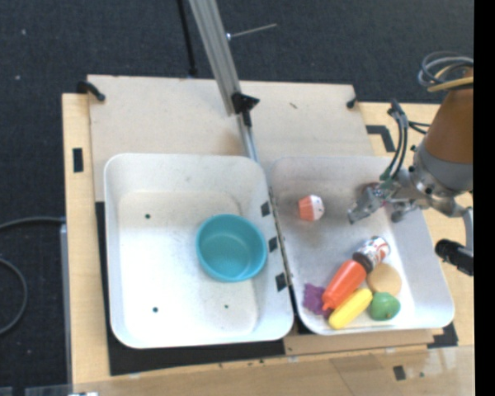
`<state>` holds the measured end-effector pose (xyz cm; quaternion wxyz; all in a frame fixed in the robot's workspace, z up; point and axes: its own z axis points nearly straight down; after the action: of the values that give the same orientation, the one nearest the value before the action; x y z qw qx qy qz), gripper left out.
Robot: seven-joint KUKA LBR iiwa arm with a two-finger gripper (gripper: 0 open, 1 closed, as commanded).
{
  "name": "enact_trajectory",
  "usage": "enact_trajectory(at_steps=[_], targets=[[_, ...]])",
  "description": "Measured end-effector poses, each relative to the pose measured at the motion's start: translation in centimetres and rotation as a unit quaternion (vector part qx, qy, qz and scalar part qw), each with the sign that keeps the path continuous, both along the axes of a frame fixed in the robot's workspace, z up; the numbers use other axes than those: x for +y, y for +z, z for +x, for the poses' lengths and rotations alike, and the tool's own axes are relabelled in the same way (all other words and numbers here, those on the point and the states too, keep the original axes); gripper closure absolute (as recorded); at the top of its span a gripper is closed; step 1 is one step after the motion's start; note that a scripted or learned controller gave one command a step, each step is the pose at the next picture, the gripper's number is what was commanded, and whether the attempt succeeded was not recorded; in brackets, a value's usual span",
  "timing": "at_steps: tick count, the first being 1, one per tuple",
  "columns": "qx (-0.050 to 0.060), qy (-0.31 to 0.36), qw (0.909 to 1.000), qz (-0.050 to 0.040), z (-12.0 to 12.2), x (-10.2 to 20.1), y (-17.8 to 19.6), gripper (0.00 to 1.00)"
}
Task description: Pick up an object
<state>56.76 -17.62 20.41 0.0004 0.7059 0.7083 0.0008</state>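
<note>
The small orange-and-white round toy (311, 208) lies on the right white bin's (330, 176) floor, just left of the grey end effector (371, 203), whose opening I cannot tell.

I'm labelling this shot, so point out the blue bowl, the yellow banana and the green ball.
blue bowl (231, 248), camera view, inner floor.
yellow banana (351, 308), camera view, mid-length of its body.
green ball (384, 307), camera view, top surface.

The grey arm (448, 151) reaches in from the right, its orange band above the wrist. Its gripper (378, 203) hangs low, pointing left.
</note>
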Motion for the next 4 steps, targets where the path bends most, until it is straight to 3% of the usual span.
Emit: enact_trajectory(at_steps=[1,3,4], targets=[[0.0,0.0,1.0,0.0002,0.0,0.0,0.0,0.0],[0.002,-0.002,1.0,-0.0014,-0.7,0.3,-10.6,0.0],[-0.001,-0.004,1.0,-0.001,-0.5,0.3,-9.2,1.0]])
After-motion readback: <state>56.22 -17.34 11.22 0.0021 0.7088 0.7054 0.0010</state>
